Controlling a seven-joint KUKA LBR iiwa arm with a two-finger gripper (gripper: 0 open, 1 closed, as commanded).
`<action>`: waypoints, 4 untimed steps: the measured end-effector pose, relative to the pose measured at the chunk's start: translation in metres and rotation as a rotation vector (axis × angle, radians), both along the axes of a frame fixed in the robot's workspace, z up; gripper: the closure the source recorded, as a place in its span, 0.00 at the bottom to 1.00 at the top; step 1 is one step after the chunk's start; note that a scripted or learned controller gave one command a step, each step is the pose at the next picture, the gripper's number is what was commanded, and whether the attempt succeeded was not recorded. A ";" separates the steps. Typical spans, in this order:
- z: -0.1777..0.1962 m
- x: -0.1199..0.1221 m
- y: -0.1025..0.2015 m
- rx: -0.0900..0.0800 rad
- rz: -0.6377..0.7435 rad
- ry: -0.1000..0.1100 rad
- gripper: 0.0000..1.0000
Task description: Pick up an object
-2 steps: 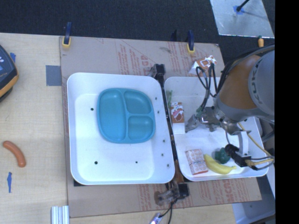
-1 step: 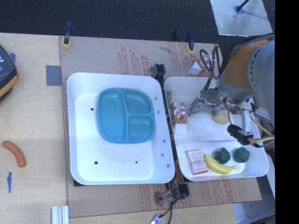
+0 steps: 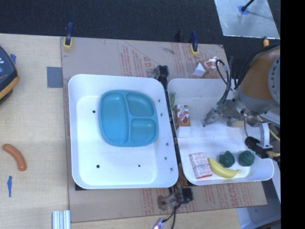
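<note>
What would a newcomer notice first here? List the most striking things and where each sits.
The blue divided plate stands out most, lying alone in the left bin. Next comes the grey arm with its gripper over the right bin, where a yellow banana and two dark green items lie along the near edge. An orange sausage lies on the bench at far left.

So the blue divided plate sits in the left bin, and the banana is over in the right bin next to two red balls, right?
Nearly. The camera view shows the two balls beside the banana are dark green, not red. The blue divided plate does sit in the left bin, the banana in the right bin.
</note>
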State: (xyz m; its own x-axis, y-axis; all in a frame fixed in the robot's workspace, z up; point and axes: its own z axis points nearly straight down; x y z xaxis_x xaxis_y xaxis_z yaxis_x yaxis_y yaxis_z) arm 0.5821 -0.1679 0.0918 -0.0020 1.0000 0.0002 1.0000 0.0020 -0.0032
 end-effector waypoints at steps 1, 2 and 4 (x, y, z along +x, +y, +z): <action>-0.001 0.052 -0.037 0.016 0.007 0.007 0.00; -0.003 0.073 -0.034 0.025 0.006 0.021 0.00; -0.003 0.073 -0.034 0.024 0.009 0.022 0.00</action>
